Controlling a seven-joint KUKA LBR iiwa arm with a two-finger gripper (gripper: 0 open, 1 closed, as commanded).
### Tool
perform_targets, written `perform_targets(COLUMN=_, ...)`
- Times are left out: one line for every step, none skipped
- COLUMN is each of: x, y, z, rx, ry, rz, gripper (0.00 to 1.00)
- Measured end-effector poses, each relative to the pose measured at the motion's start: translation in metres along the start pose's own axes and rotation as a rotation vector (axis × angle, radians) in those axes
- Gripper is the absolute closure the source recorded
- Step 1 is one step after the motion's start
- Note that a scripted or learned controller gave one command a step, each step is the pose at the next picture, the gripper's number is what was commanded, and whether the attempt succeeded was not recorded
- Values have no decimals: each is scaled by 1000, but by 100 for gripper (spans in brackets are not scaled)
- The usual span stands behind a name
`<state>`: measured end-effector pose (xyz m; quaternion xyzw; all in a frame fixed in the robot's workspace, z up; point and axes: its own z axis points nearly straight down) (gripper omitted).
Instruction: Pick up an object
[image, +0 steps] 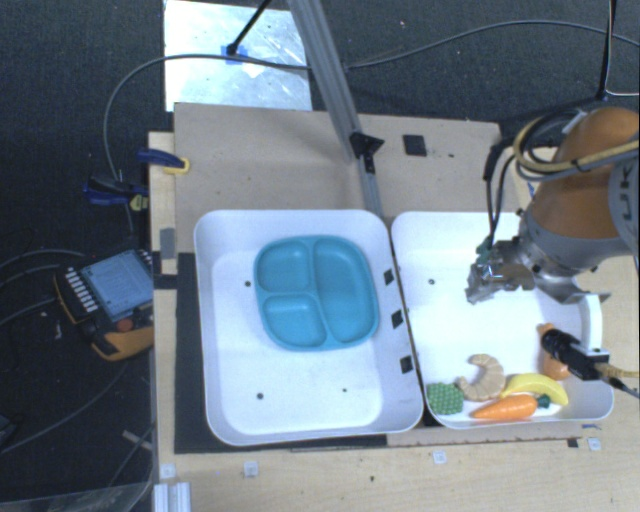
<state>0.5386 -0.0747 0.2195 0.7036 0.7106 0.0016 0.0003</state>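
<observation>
In the right bin (440, 250) several toy foods lie along the near edge: a tan croissant (484, 376), a yellow banana (536, 386), an orange carrot (505, 407) and a green broccoli piece (446, 398). My gripper (488, 277) hangs over the bin's middle, above and behind the foods, with nothing seen between its fingers. An orange piece (551, 366) near the bin's right side is partly hidden by a black part of the arm.
The left bin (225, 380) holds a blue divided plate (316, 291). A slanted metal pole (340, 90) crosses the bench behind the bins. Clamps and a handheld device (110, 300) lie off the bench to the left.
</observation>
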Motion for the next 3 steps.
perform_targets(x=61, y=20, z=-6, rx=-1, ry=1, rz=-2, gripper=100)
perform_targets(x=115, y=38, z=4, rx=0, ry=1, rz=-1, gripper=100)
perform_targets(x=176, y=60, z=2, rx=-1, ry=2, rz=-1, gripper=100)
